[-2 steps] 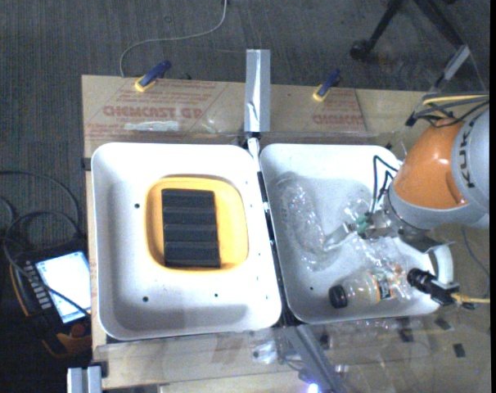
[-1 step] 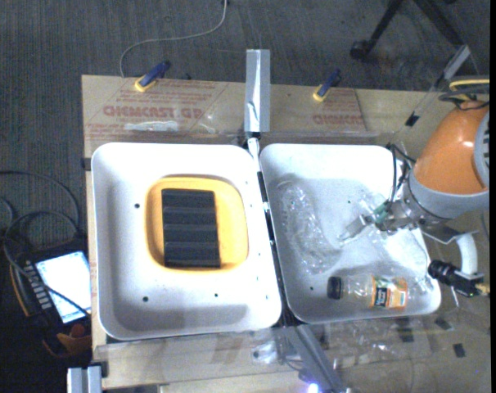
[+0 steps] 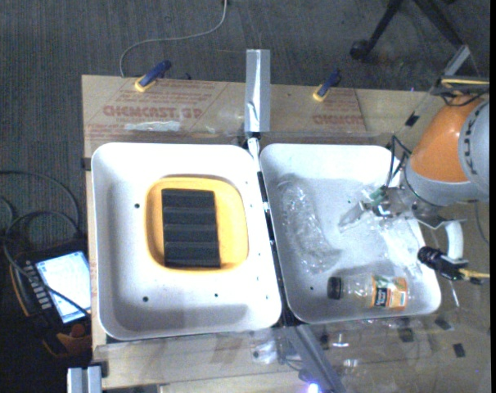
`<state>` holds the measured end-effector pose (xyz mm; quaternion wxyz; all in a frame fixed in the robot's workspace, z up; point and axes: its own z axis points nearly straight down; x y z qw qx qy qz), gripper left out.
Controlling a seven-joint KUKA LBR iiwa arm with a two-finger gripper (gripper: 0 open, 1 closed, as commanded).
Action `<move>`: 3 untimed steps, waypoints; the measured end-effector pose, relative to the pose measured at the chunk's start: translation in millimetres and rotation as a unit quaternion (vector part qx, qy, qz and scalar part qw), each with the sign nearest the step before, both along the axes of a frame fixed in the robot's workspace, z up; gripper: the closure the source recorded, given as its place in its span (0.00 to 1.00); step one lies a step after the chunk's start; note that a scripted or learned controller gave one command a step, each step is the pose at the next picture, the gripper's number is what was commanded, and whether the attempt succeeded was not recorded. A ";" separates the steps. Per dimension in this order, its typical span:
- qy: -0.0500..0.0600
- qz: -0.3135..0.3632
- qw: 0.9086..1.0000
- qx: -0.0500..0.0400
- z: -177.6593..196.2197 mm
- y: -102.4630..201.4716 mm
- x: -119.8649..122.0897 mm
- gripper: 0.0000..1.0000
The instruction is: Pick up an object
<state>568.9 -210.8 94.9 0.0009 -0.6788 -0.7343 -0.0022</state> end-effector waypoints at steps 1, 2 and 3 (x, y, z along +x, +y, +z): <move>0.002 0.057 0.998 -0.003 58.7 12.4 -40.0 0.00; -0.007 0.105 0.994 -0.005 -2.9 20.4 -79.6 0.00; -0.002 -0.082 0.997 0.007 -3.0 2.4 -20.7 0.00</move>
